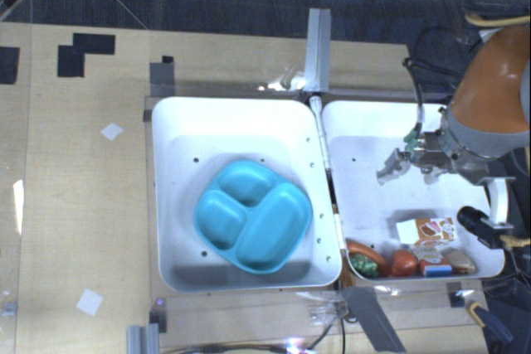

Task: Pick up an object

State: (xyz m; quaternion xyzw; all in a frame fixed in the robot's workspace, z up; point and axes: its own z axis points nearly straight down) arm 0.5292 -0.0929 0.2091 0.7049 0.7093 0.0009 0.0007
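Two white bins sit side by side across the middle of the frame. The left bin [170,178] holds a blue divided plate [253,215], three compartments, lying a little askew toward the bin's lower half. The right bin [357,128] has its clutter pushed along the bottom edge: a green and orange vegetable piece [365,259] in the lower left corner, a red round item [404,263] just beside it, a small printed white packet [426,230] above those, and a tan piece [461,263] with something blue and red next to it, too small to name. The arm [498,95] comes in from the right edge, its orange band showing, and the gripper [400,164] hangs over the bare upper middle of the right bin, well apart from the objects below. Whether its fingers are spread or closed I cannot tell from here, and nothing shows between them.
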